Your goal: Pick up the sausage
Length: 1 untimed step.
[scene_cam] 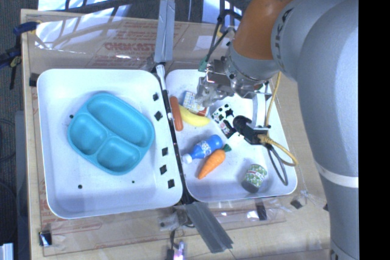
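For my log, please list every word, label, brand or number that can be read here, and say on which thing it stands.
Red print on the clear sheet behind the bins: reversed and blurred, not readable.
Dark lettering on the grey arm: only partly seen, not readable.
Label on the blue bottle: too small to read.
Label on the small can: too small to read.

Two white bins (61, 192), one blue tray (111, 132), one sausage (177, 113), one banana (195, 119), one carrot (211, 164), one bottle (204, 148)
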{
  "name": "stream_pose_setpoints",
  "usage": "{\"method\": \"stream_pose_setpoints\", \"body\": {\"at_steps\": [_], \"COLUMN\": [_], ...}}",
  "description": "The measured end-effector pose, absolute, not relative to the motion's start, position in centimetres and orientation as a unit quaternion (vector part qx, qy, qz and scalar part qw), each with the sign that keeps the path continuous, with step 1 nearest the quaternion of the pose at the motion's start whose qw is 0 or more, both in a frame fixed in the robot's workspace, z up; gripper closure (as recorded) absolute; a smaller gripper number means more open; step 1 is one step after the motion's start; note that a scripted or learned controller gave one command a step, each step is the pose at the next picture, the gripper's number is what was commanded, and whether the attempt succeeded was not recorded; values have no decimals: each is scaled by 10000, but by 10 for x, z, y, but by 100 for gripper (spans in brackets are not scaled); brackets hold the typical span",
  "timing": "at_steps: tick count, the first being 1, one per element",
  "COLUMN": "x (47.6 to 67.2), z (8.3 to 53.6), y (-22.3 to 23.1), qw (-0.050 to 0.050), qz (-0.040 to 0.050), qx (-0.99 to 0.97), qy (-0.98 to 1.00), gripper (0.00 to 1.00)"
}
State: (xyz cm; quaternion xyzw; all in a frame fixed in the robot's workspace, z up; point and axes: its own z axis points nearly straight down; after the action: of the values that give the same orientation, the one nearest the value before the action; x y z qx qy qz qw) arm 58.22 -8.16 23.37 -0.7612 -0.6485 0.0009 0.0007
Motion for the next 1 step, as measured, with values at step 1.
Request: {"method": "stream_pose_setpoints", "body": {"at_steps": [1], "x": [545], "z": [206], "y": [-43], "qw": [26], "qz": [33], "qx": [-7454], "qy": [-6665], "gripper": [100]}}
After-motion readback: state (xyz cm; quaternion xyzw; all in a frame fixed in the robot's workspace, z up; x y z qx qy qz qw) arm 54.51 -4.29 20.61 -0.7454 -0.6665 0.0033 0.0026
